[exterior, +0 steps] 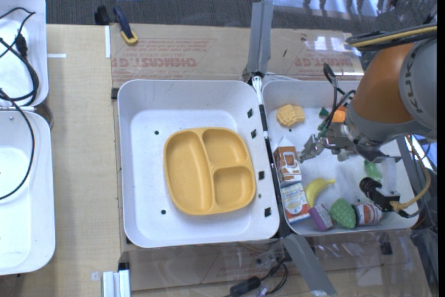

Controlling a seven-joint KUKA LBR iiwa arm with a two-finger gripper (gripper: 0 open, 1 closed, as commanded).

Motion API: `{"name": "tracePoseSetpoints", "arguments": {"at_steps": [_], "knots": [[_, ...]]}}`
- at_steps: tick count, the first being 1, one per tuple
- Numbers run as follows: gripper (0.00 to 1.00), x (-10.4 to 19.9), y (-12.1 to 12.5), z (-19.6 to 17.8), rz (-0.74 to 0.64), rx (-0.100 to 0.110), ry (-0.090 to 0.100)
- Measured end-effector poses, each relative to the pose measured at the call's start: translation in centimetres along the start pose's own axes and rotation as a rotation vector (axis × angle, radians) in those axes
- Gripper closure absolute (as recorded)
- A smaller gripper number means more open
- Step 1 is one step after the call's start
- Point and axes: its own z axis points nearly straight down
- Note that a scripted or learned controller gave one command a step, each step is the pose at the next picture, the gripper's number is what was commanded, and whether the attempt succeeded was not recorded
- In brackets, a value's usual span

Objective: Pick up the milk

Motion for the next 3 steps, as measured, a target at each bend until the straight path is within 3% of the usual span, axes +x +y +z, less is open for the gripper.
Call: {"name": "tracePoseSetpoints", "arguments": {"at_steps": [1,3], "knots": [[0.00,7.77,-2.63,-7.90,-0.006,0.000,-0.001],[0.00,7.73,-2.63,-7.91,-0.005,0.000,-0.001]]}}
